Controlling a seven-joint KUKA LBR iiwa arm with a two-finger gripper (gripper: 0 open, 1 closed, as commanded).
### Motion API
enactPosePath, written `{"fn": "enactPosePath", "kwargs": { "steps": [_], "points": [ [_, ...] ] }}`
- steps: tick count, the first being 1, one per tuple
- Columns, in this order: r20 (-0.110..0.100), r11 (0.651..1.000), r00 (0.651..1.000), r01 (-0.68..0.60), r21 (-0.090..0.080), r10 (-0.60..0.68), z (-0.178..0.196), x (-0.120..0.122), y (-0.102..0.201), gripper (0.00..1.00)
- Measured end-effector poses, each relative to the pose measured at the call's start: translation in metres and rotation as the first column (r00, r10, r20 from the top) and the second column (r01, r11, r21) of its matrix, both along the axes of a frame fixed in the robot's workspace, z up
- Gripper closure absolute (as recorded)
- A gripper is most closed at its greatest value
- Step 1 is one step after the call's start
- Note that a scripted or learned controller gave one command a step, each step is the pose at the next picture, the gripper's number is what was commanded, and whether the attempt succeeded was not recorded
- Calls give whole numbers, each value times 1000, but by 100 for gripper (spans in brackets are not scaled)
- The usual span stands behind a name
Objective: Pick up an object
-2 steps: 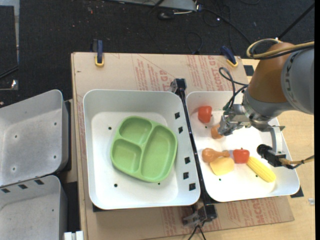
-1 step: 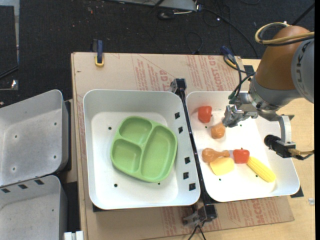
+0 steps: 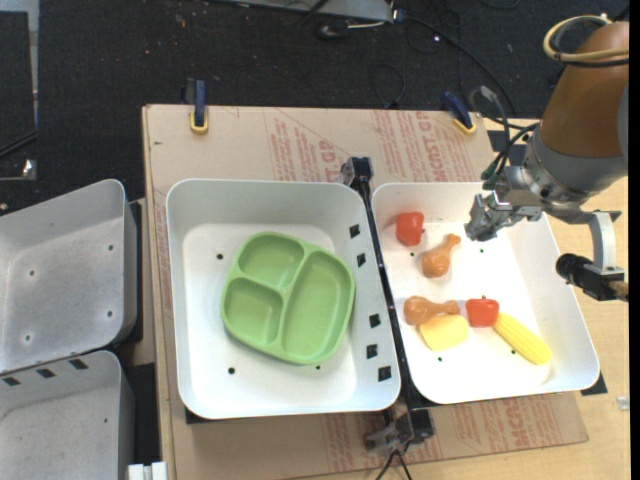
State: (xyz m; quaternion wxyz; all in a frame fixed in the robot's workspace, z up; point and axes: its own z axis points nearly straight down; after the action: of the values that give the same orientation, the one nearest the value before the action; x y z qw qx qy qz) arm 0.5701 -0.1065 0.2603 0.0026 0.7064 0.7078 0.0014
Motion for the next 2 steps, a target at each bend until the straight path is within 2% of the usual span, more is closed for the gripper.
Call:
{"fn": "enactPosePath", "kwargs": {
  "steps": [2],
  "points": [
    [-8,1000,1000,-6,3,6,-29,-1,106,100]
  ]
}}
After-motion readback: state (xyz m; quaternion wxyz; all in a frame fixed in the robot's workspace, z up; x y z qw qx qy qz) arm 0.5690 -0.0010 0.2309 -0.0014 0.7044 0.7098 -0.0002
